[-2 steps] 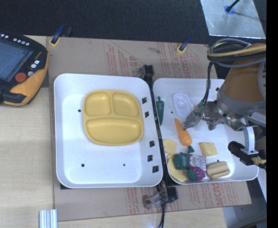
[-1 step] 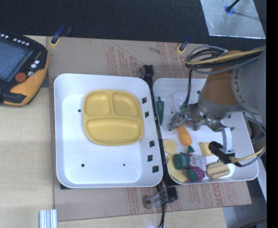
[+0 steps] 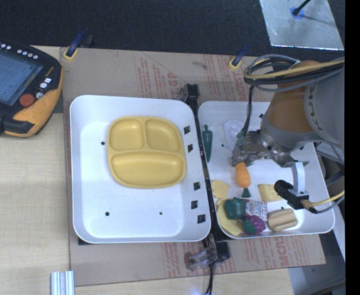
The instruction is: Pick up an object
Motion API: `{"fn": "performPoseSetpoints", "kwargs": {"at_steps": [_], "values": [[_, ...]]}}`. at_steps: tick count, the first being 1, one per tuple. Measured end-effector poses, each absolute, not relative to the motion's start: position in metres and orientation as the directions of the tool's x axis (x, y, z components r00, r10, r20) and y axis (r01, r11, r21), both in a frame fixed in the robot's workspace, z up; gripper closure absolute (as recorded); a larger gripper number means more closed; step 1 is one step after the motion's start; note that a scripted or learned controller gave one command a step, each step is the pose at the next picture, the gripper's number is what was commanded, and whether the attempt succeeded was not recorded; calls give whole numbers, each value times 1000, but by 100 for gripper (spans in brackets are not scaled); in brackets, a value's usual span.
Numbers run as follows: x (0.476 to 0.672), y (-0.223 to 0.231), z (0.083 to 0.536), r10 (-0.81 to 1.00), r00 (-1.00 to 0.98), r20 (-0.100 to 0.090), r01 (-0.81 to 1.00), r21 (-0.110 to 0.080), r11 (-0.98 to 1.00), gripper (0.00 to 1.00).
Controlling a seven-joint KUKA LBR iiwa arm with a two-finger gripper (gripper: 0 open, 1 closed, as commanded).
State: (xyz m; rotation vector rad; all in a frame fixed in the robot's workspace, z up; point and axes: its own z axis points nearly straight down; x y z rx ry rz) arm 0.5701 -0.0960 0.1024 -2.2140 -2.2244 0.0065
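Bench (image 3: pixel 39 183); left bin (image 3: pixel 88 165): yellow plate (image 3: pixel 147 152)

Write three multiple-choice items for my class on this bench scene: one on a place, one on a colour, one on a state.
1. Where does the divided plate lie?
A. left bin
B. right bin
C. on the pendant

2. What colour is the carrot below the hand?
A. blue
B. orange
C. white

3. How does the plate sit?
A. flat, right way up
B. flipped over
C. on its edge

Answers:
1 A, it rests inside the left bin.
2 B, it shows orange against the right bin.
3 A, all three compartments face up.
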Motion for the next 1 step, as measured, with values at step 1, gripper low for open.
{"fn": "performPoseSetpoints", "kwargs": {"at_steps": [1], "values": [[547,-9,197,1000,-12,4,1000,4,12,100]]}}
